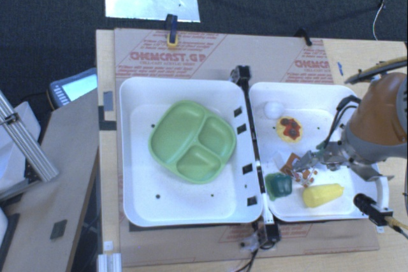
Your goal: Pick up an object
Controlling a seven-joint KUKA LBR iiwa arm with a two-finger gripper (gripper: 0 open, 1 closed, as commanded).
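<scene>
While the green divided plate (192,141) lies in the left bin (137,102), the gripper (305,165) hangs in the right bin (319,95) above small brown pieces (298,167), its grip impossible to tell.

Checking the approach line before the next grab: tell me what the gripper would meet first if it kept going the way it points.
The gripper points left and down into the right bin. Probably the small brown item beside its tip comes first, then the green object; depth is hard to judge.

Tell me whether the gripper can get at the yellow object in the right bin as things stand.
Probably yes. The gripper hangs low in the right bin, just above-left of the yellow object, whose top lies uncovered. The green object sits apart to its left.
</scene>
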